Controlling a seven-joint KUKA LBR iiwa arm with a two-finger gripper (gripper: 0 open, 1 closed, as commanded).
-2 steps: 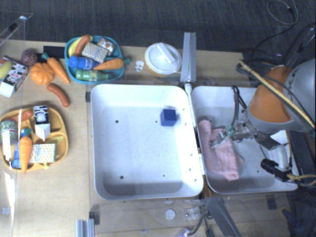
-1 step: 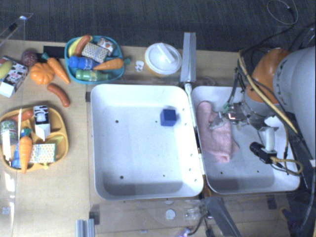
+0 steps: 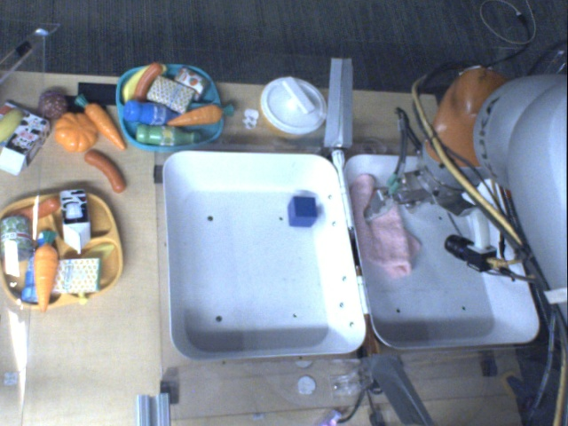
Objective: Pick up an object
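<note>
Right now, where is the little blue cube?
The small blue cube sits in the left white bin, near its upper right corner, across the divider from the pink cloth in the right bin.

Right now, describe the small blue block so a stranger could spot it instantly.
Find the left white bin. The small blue cube sits on its floor near the upper right corner. It is solid blue; next door, the pink cloth lies in the right white bin.

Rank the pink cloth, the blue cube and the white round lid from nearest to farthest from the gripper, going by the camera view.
Measured from the gripper over the right bin:
1. Pink cloth, in the right bin, directly by the gripper.
2. Blue cube, in the left bin, near its right wall.
3. White round lid, on the bench behind the left bin.
</note>
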